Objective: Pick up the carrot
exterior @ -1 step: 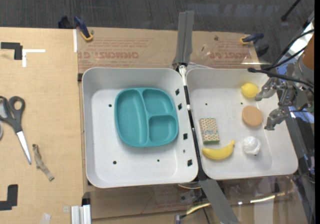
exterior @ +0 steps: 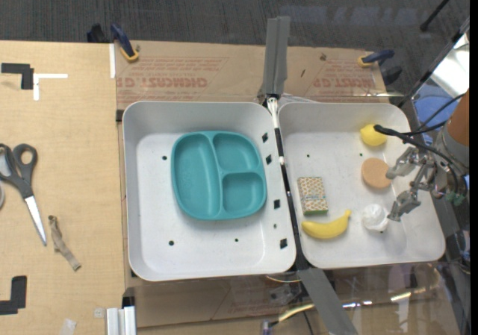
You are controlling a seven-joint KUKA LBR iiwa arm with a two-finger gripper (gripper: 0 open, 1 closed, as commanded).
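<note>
A round pale-orange piece (exterior: 376,174), the only orange thing I see, lies in the right bin (exterior: 336,255) near its right side. I cannot tell whether it is the carrot. My gripper (exterior: 396,192) reaches in from the right edge, just right of that piece. It is open: one fingertip is beside the orange piece, the other beside a small white object (exterior: 373,217). Nothing sits between the fingers.
The right bin also holds a yellow lemon (exterior: 372,135) at the back, a green-edged sponge (exterior: 313,195) and a banana (exterior: 326,226) toward the front. A teal divided plate (exterior: 219,174) lies in the left bin (exterior: 142,251). Scissors (exterior: 25,177) rest on the bench at far left.
</note>
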